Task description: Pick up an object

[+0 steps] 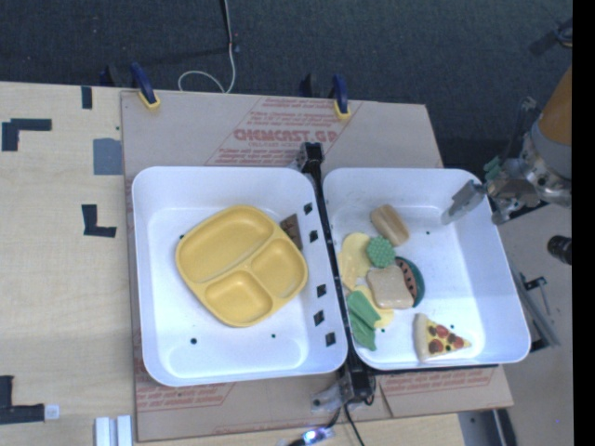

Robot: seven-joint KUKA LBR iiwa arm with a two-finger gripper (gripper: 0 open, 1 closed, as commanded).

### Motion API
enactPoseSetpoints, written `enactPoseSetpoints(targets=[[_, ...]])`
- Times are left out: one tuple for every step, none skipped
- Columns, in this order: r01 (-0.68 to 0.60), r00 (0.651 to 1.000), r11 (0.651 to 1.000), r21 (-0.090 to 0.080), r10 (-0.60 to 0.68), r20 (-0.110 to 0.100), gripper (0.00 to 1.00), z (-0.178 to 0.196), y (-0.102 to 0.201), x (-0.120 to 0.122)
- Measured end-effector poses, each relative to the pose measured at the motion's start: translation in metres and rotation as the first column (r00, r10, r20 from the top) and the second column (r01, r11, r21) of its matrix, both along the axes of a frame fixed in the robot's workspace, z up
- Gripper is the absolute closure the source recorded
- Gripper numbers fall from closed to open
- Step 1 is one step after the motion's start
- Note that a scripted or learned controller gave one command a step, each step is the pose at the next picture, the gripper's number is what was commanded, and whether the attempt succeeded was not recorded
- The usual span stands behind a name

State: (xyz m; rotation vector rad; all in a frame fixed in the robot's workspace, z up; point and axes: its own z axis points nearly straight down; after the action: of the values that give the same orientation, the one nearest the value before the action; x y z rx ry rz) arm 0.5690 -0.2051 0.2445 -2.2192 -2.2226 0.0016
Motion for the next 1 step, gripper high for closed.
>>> enactPoseSetpoints(targets=[[-0.001, 1.0, 1.0, -0.007, 0.001, 0.02, 0.0, 0.2943, -0.0034, -0.0032]])
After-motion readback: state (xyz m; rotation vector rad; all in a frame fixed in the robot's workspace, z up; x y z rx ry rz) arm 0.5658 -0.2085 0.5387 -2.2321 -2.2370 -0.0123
